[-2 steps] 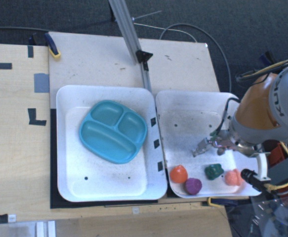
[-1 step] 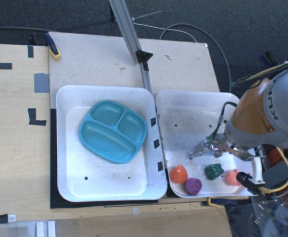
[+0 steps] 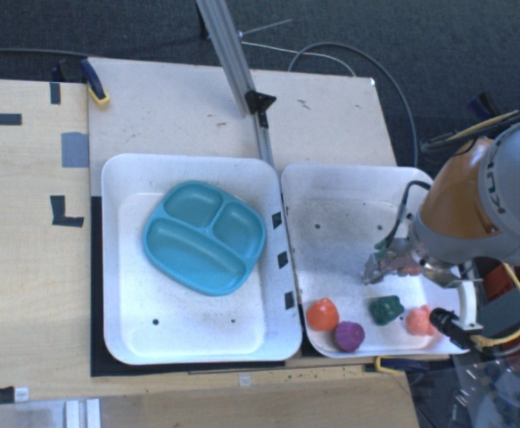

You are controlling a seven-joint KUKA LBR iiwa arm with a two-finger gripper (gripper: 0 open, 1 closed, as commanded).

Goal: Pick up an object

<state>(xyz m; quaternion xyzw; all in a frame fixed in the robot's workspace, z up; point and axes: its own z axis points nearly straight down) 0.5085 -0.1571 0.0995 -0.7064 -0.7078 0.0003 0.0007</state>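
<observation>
Approach step: gripper [image 3: 383, 268] poised low in right bin [image 3: 331, 194], finger state impossible to tell. Dark green object [image 3: 386, 309] just below, beside orange [image 3: 322, 313], purple [image 3: 349, 334], salmon [image 3: 418, 321] pieces. Next, probably: short descent onto green piece.

A pale wooden table [image 3: 28, 266] fills the left and lower part of the view, with grey and dark tape marks [image 3: 74, 150] on it. A lighter board [image 3: 197, 105] lies on top. Beyond is dark carpet [image 3: 375, 16]. A grey metal pole [image 3: 228, 47] slants down across the board, and thin cables [image 3: 349, 56] trail over the carpet.
</observation>
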